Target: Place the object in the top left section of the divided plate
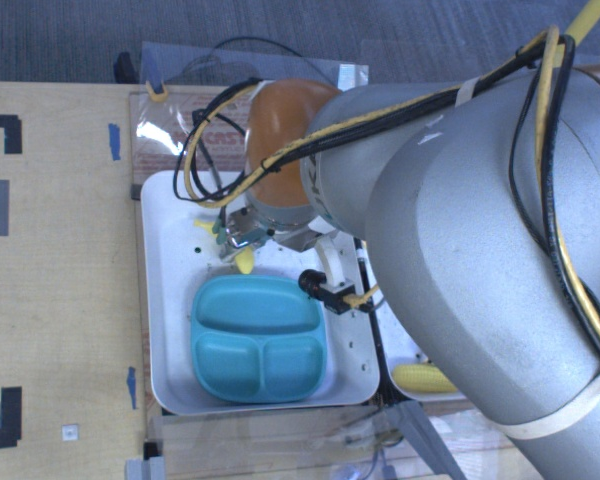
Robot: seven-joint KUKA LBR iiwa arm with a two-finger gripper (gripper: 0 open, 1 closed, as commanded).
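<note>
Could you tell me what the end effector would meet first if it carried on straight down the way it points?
Probably the small yellow object just below the end effector, then the white bin's floor; depth is unclear.

I see a teal plate (257, 353) in a white bin (170, 298), with a small yellow object (244, 260) just above it. The arm (460, 228) is grey with an orange band (280, 133) (yellow and black cables run along it). The bench (55, 268) is pale wood with blue tape marks (114, 140).

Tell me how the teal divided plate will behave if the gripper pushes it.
The teal divided plate looks like rigid moulded plastic, so probably stiff and light. Lying flat on the smooth white bin, it would likely slide rather than tip. Its raised rim could catch the gripper.
</note>
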